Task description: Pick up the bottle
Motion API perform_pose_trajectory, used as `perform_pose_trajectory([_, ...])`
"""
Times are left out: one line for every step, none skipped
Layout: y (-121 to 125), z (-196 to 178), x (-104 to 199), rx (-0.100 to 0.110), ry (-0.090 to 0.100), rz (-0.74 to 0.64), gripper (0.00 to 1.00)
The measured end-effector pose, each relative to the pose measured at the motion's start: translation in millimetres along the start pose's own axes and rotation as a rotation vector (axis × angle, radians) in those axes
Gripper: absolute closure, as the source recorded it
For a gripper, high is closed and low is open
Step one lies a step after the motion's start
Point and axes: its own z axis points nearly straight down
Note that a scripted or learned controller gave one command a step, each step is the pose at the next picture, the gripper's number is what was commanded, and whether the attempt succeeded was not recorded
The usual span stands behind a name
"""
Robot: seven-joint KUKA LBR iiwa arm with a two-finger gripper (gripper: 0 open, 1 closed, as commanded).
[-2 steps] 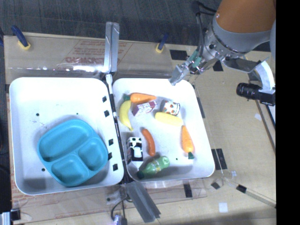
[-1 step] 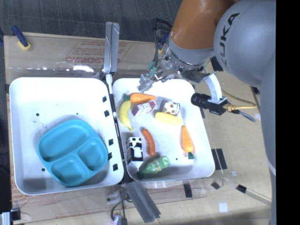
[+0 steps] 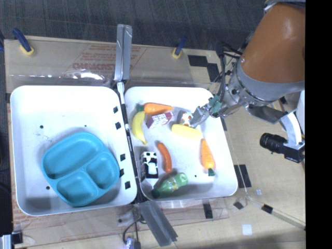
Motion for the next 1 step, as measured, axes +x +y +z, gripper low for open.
perform_pose_trajectory([-34.0,-22.3,-68.1,0.000,0.000,-0.207,1.00])
